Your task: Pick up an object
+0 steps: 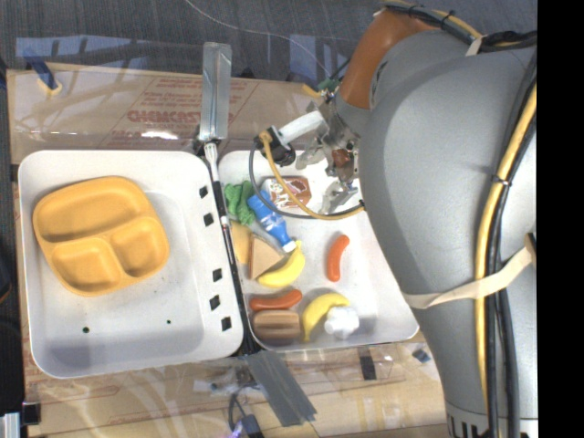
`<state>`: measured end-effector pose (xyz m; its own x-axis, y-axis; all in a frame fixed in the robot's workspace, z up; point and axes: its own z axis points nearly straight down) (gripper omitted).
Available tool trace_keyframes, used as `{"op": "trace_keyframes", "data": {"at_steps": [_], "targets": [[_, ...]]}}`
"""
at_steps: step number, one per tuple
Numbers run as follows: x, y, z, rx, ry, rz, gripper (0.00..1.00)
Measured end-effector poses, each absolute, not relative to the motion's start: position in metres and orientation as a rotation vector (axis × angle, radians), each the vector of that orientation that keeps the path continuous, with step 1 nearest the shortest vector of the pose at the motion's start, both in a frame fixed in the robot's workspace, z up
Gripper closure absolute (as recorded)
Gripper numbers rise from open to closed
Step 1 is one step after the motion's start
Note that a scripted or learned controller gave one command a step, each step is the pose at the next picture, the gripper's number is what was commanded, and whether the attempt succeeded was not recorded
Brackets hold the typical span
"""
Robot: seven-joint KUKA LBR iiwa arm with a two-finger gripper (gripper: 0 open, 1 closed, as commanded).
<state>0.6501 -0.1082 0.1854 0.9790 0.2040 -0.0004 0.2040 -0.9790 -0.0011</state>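
The right bin (383,281) holds several toy foods: a blue bottle (271,219), a green leafy piece (239,199), a banana (285,269), a second banana (319,309), a red sausage (337,256), a hot dog (276,299), a brown block (276,324), a white lump (342,321) and a printed packet (292,191). My gripper (341,185) hangs over the bin's far end, just right of the packet and above the sausage. Its fingers point down, and cables and the wrist block my sight of them. Nothing shows between them.
The left bin (119,336) holds a yellow divided tray (100,234). A grey metal divider (215,94) stands between the bins at the back. The large grey arm (456,199) covers the right bin's right side. A yellow cable (306,210) loops over the bin.
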Motion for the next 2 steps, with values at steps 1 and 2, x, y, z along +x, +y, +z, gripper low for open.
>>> {"op": "trace_keyframes", "data": {"at_steps": [1, 2], "targets": [[0.641, -0.115, 0.193, -3.121, -0.325, 0.008, 0.0], [0.638, -0.111, 0.181, -3.121, -0.325, 0.012, 0.0]]}}
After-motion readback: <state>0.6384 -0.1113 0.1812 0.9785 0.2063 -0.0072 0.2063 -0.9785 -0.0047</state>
